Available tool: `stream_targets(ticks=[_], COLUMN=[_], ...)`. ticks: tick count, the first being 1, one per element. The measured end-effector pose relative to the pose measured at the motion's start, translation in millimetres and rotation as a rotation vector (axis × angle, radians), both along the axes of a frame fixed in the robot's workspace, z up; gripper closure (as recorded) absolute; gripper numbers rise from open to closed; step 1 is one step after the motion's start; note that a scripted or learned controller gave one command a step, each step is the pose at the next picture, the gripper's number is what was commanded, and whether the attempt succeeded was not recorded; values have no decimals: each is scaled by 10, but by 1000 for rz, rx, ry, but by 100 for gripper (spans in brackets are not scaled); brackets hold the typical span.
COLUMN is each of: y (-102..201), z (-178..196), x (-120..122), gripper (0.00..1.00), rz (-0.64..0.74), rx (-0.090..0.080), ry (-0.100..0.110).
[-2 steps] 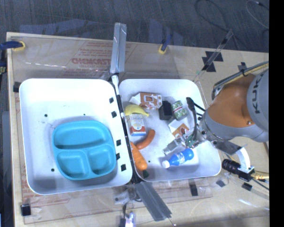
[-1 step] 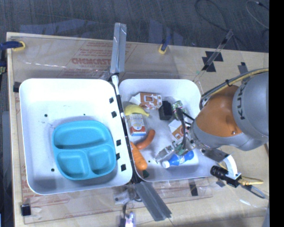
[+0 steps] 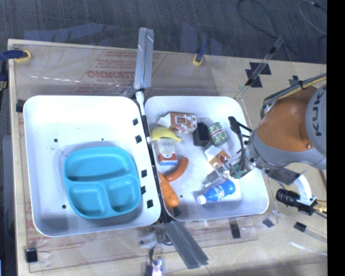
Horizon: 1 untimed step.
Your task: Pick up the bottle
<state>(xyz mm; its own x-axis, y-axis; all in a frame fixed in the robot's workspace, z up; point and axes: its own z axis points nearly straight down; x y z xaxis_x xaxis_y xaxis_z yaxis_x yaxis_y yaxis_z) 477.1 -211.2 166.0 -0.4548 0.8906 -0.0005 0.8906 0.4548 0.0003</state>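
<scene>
My claw (image 3: 217,176) sits right over bottle (image 3: 217,191) near bin's (image 3: 250,203) front edge; can't tell jaw state, nothing lifted yet

Two white bins (image 3: 46,154) were seen on a tan surface (image 3: 75,68) printed with red lettering. A light blue tray (image 3: 102,181) was set in the left bin. Right of the tray, a yellow banana (image 3: 165,134), an orange carrot (image 3: 169,193) and a clear bottle (image 3: 217,191) with a blue label and white cap were shown.
</scene>
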Motion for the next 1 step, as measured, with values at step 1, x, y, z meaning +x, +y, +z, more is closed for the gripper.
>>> stream_targets(ticks=[1], y=[1], z=[-3], x=[-1], gripper=[0], rz=[0], rx=[0], ry=[0])
